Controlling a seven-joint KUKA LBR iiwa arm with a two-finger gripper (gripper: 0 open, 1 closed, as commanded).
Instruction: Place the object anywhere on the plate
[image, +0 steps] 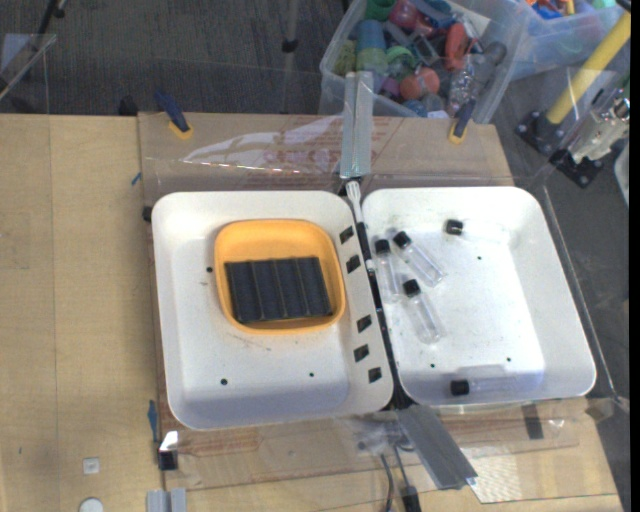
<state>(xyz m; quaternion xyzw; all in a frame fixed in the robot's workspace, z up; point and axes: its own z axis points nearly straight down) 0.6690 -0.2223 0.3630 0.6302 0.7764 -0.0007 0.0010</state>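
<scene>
Left bin (190, 380): 1 orange plate (232, 240), already bearing 1 black ribbed slab (278, 290).
Right bin (515, 290): at least 2 clear black-capped vials (421, 262), lying flat near the divider, well apart from the plate.
Fingers: state cannot be told.
Handling note, if a vial is the object: grip across its body; vials likely roll. Release low over bare plate rim beside the slab.

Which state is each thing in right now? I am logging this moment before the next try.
orange plate: sits flat in the left bin, holding a dark ribbed block.
dark ribbed block: lies flat on the plate.
clear vials with black caps: lie on their sides in the right bin, caps on.
loose black cap: lies by itself near the right bin's far side.
</scene>
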